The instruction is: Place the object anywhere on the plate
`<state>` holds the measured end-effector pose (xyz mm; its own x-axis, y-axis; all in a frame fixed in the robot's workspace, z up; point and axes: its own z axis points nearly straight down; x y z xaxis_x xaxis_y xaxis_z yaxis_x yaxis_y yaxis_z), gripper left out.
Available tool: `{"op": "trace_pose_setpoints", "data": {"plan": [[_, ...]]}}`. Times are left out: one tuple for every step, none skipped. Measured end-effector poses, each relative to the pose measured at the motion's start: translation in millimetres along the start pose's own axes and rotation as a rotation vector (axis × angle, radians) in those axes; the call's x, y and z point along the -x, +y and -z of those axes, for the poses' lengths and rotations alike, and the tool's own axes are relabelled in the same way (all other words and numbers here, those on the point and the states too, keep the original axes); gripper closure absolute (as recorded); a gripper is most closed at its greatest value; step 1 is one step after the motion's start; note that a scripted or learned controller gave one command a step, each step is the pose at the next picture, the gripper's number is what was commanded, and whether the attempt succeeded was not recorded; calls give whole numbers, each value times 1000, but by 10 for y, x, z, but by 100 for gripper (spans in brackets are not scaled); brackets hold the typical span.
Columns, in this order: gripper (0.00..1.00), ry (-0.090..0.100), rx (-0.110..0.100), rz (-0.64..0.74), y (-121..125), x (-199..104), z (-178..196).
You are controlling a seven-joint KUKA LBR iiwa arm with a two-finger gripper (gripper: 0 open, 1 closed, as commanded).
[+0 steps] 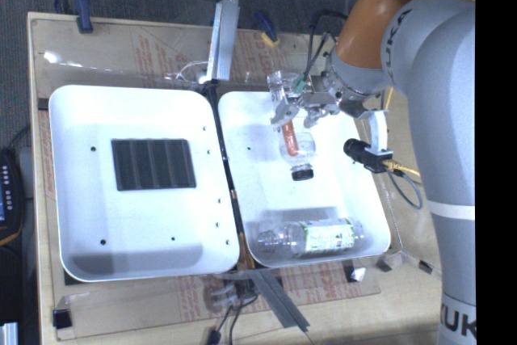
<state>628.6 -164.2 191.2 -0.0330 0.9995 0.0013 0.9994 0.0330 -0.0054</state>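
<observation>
**Bottle held over the right bin, plate away to the left**

From my remote station I see the two-finger gripper [297, 111] closed on the neck end of a small clear plastic bottle with an orange label and dark cap [294, 149]. The bottle hangs below the fingers, long axis near vertical in the view, cap end lowest, over the shallow white right bin [367, 198]. The dark ribbed rectangular plate [153, 164] lies flat in the shallow white left bin [73, 117], well apart to the gripper's left. The grey arm with its orange band [367, 28] reaches in from the right, wrist bent downward. A second clear bottle with a green label [311, 238] lies on its side near the right bin's front edge.
</observation>
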Motion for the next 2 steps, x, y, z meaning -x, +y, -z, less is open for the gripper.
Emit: {"op": "trace_pose_setpoints", "data": {"plan": [[100,0,0,65,-194,-625,26],[100,-3,4,223,-328,-257,886]]}}
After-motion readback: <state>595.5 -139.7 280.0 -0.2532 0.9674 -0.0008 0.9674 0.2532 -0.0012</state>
